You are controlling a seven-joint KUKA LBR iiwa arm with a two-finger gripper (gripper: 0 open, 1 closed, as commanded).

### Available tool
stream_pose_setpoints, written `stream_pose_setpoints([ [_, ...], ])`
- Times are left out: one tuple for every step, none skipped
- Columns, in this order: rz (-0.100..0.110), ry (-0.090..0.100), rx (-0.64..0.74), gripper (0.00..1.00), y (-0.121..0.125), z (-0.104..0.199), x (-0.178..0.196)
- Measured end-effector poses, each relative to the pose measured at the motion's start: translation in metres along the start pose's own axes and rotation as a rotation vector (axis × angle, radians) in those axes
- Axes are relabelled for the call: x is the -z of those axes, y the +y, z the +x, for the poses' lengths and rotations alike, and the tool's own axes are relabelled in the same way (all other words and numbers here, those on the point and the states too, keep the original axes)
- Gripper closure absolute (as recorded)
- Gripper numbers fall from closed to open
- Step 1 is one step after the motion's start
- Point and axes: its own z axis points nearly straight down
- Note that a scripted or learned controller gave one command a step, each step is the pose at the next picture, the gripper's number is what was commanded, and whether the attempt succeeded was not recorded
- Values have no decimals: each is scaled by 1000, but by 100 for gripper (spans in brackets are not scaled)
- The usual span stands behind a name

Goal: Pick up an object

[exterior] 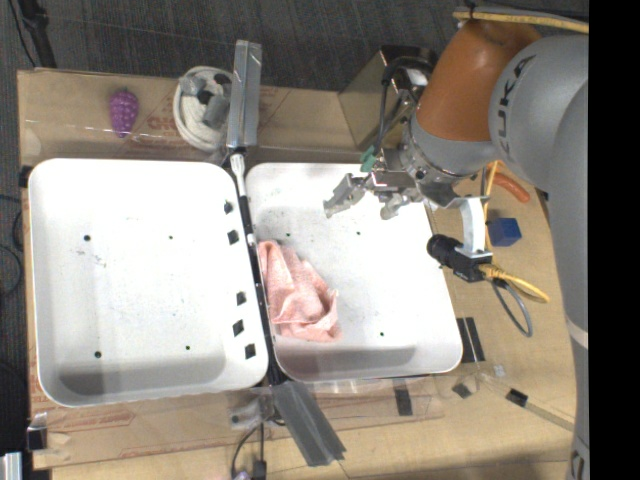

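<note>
Tool spread wide, empty, above right-hand bin; pink cloth lies apart, lower left, against bin's left wall.

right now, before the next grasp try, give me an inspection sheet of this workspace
surface: bench bearing the left bin and the right bin side by side
job's things: pink cloth, crumpled, in the right bin against its left wall
clutter: purple object and white coil on the bench behind the left bin; blue block right of the right bin
grippers: gripper open, over the far part of the right bin, apart from the cloth, nothing between its fingers
cables: grey cable loop on the bench right of the right bin
surroundings: dark floor beyond the bench
</note>
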Motion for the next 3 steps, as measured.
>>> stream_pose_setpoints([
  [0,0,61,0,-13,-17,-95],
  [-3,-1,243,0,34,-31,-162],
  [-4,0,289,0,-72,-22,-162],
])
